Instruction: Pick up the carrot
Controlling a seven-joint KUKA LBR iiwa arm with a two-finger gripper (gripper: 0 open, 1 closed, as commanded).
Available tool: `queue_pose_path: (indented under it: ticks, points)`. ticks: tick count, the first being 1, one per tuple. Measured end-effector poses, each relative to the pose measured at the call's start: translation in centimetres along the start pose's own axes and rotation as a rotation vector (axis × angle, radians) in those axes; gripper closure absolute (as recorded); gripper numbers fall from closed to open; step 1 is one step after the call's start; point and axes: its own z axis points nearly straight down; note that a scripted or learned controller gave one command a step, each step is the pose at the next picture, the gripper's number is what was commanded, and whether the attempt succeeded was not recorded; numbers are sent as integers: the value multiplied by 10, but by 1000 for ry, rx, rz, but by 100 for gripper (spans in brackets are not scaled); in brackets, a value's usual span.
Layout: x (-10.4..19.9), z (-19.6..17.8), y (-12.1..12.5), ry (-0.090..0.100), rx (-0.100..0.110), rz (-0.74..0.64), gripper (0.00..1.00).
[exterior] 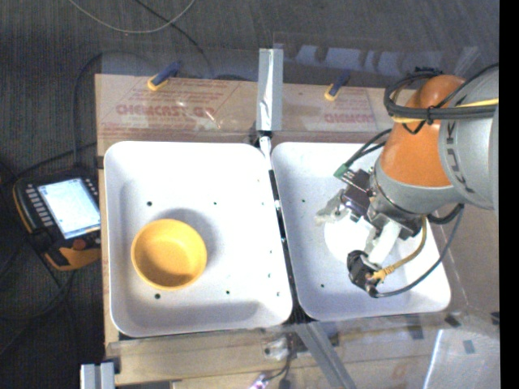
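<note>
Carrot hidden or indiscernible; gripper [350, 209] low over right bin [312, 286].

Two white bins [122, 168], one yellow bowl [169, 253]

We see two white bins [195, 156], the left one dotted with small dark specks and holding a yellow bowl [169, 254]. The arm [454, 148] is grey with an orange band. The brown cardboard [182, 104] carries faded red lettering.
</note>
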Motion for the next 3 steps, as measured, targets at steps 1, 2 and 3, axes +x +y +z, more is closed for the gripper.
queue_pose_path:
  ticks: [1, 2, 3]
  points:
    - [-69, 22, 49, -1, 2, -134, 0]
    - [-4, -44, 3, 0, -1, 83, 0]
    - [-62, 51, 43, -1, 3, -19, 0]
